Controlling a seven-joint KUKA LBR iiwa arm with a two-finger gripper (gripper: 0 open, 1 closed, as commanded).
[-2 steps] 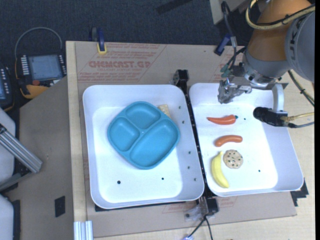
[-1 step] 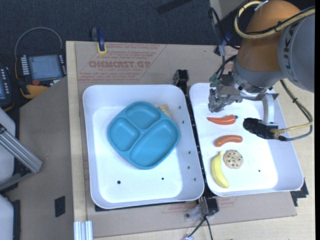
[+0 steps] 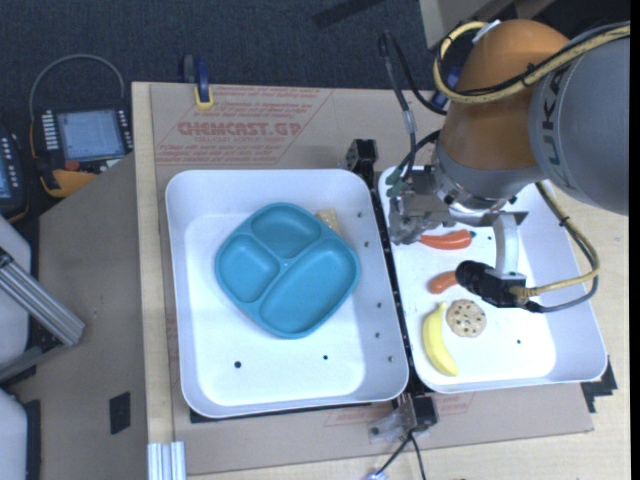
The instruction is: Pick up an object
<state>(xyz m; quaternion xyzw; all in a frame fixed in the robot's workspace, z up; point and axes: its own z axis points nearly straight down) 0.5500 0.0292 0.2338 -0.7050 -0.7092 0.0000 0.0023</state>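
You've got the tool [image 3: 412, 216] low at the right bin's [image 3: 570, 363] 10 o'clock corner; can't tell its state. Orange sausage [image 3: 445, 238] just at its 3 o'clock, second red piece [image 3: 442, 283] below. Cookie [image 3: 465, 318] touches banana [image 3: 437, 342] at 6 o'clock. Blue divided plate [image 3: 287, 268] centres the left bin [image 3: 200, 368].

Blue plate [image 3: 288, 268], yellow banana [image 3: 437, 343]

Grey arm [image 3: 590, 118], glossy orange band [image 3: 500, 68], yellow and black cables, metal wrist block
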